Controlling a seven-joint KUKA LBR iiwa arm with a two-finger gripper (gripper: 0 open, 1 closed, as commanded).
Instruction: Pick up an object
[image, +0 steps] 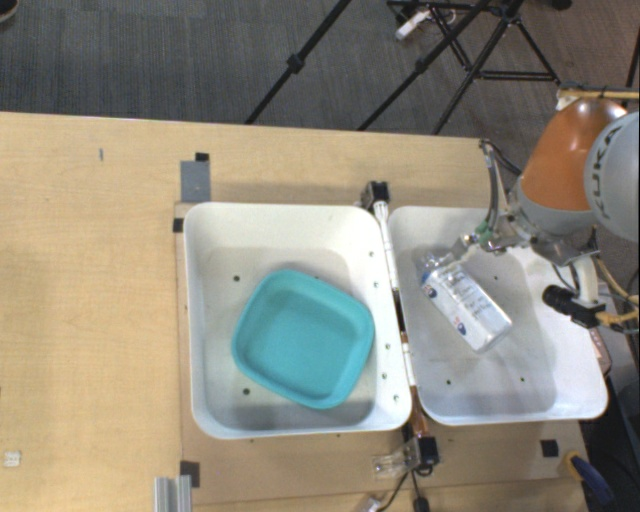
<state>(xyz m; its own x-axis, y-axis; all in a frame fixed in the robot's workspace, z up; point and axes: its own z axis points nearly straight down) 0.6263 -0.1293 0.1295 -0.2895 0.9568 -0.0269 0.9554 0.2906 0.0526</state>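
My gripper (478, 243) sits at the upper edge of the right bin (570, 400), reaching in from the right side of the camera view. I cannot tell from this angle how it is set; it is small, partly blurred, and seen against the grey body of the arm. Its tip is close to the upper end of a clear plastic packet (465, 305), and I cannot tell whether the two are touching.

The packet lies flat on the floor of the right bin, in the bin's upper left part. It is long and narrow, tilted so that one end points up and left toward the gripper and the other end points down and right. It looks crinkled and see-through, with a white label bearing small dark marks.

Above the gripper, the arm (610, 180) rises out to the right, grey with a rounded orange band (560, 150) near the top right of the view. A thin cable runs down beside the wrist.

The left bin (200, 300) holds a teal square dish (303, 338) with rounded corners. It rests in the lower middle of that bin, turned a little so its corners point toward the bin's sides, well apart from the packet.

Both white bins sit side by side, touching along a shared middle edge, on a pale wooden bench (90, 300). Beyond the bench's far edge is dark carpet (150, 50) with black stand legs (480, 50) crossing it.
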